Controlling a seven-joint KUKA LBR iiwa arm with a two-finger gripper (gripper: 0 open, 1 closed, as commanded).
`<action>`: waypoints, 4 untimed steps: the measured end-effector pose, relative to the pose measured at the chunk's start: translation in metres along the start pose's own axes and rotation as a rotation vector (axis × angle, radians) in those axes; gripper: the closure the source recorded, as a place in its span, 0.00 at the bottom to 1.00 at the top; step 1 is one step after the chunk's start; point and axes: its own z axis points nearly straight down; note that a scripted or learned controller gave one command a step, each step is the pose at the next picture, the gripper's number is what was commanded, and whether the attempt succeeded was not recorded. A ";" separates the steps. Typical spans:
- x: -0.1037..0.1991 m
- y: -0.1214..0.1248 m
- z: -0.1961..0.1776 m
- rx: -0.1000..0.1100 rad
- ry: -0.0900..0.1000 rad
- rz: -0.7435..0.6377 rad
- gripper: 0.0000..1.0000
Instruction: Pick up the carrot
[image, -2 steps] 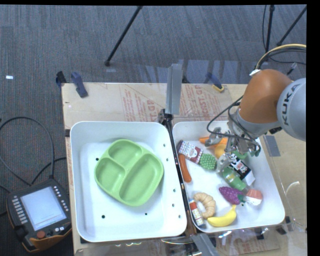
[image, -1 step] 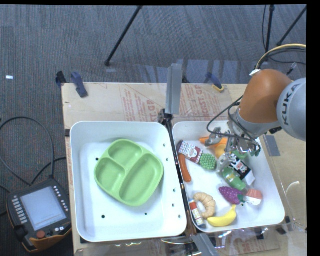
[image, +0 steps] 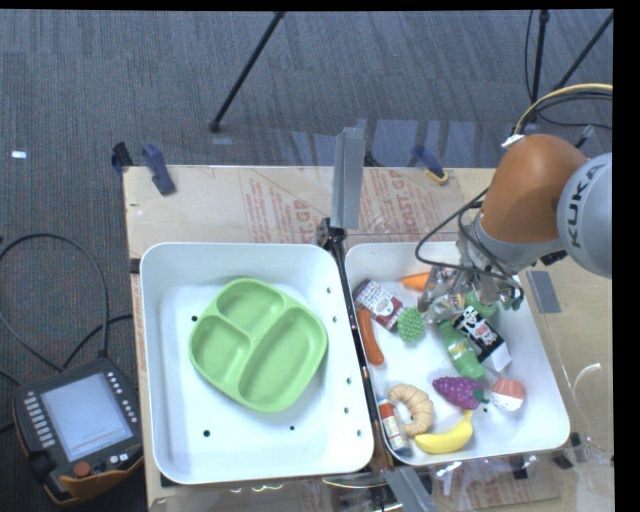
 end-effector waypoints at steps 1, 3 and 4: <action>0.000 0.000 0.000 0.000 0.000 0.000 0.00; -0.003 0.026 0.000 0.001 0.002 0.198 1.00; 0.057 -0.029 -0.140 0.007 -0.007 0.003 1.00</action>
